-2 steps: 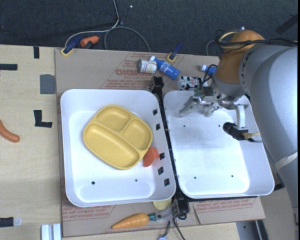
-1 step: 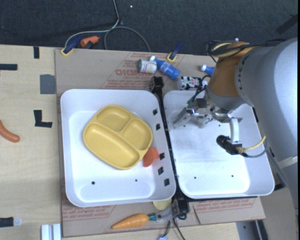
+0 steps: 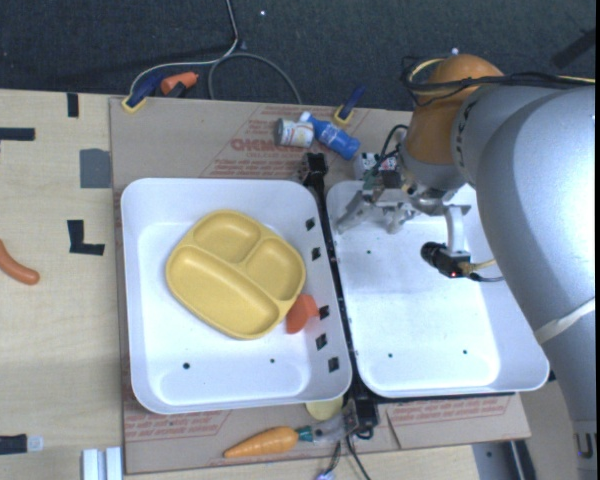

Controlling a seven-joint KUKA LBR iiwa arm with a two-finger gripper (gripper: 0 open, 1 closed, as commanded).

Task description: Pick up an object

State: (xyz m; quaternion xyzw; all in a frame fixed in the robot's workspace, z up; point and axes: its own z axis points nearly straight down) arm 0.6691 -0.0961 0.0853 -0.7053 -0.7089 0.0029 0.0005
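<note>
Although the gripper (image 3: 372, 206) hangs low over the far corner of the right bin (image 3: 430, 368), next to the wall shared with the left bin (image 3: 140, 268), its wrist and cabling hide the tips, so I cannot tell whether it is spread or closed, and nothing can be seen held in it. No object lies directly beneath it. Across the shared wall and nearer the camera than the gripper sits a yellow divided plate (image 3: 235, 273). Touching that plate's near-right edge is a small orange piece (image 3: 300, 315), the closest loose thing to the gripper. The orange piece looks light and small enough to take across its width, though it may slide or tip against the plate. The plate looks like stiff, light, smooth plastic, too broad to span, so I judge its raised rim or a ridge between compartments the only hold. Beyond the gripper, outside the bins, lies a blue and white bottle (image 3: 320, 133)
</note>
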